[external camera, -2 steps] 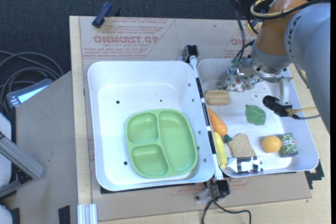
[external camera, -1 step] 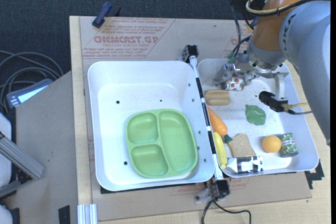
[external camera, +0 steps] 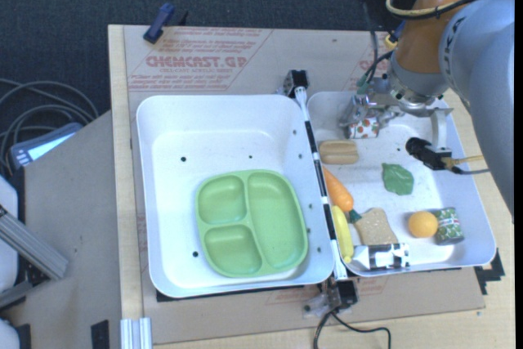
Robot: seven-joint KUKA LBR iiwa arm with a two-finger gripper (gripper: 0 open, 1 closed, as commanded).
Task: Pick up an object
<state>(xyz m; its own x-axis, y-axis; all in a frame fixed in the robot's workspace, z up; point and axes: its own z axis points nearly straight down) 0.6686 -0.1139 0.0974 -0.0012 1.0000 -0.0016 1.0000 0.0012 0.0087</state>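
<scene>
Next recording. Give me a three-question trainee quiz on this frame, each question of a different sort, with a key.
1. True or false: the green tray lies in the right bin.
2. Which item lies nearest the hand? A) orange ball B) patterned box C) banana
3. Fill in: the carrot lies along the right bin's ____ wall, beside the divider.

Key
1. False; it lies in the left bin.
2. B; the patterned box sits right under the hand, at the far end of the right bin.
3. Left.
</scene>
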